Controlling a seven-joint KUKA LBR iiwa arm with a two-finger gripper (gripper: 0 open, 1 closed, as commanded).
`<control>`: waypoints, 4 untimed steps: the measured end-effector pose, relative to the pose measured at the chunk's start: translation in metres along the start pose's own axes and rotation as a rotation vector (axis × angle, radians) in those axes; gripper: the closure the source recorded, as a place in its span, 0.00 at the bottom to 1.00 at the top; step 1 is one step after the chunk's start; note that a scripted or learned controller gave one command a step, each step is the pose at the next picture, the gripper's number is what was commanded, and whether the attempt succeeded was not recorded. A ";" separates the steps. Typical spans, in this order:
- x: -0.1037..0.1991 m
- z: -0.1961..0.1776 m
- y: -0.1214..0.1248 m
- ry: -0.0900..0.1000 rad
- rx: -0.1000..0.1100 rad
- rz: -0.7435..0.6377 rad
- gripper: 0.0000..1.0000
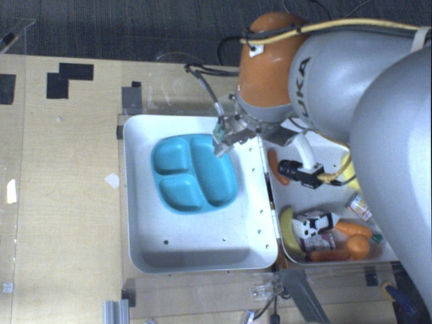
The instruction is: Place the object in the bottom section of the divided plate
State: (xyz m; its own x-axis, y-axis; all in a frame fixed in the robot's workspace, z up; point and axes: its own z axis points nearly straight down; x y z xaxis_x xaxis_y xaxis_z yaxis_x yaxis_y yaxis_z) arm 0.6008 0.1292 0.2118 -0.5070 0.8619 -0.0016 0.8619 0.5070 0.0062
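Loomed nearest: grey arm. Gripper at blue plate's one o'clock rim, grip unreadable; risked dropping outside bottom section.

hand overhangs plate top edge; lower sections open.

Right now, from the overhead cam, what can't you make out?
- tool: small and blurred over the blue divided plate; can't tell if anything sits in it.
- right bin: the arm's grey body covers most of it, so its contents are seen only in part.
- toys in the right bin, such as the carrot: crowded and partly overlapped; several can't be identified.
- plate's top right rim: hidden under the tool.
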 end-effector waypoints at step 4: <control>0.000 -0.024 0.004 -0.005 -0.012 -0.011 0.00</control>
State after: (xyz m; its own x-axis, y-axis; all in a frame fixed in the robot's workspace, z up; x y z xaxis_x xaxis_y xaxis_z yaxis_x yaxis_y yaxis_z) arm 0.6038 0.1313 0.2358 -0.5161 0.8565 -0.0066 0.8563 0.5161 0.0182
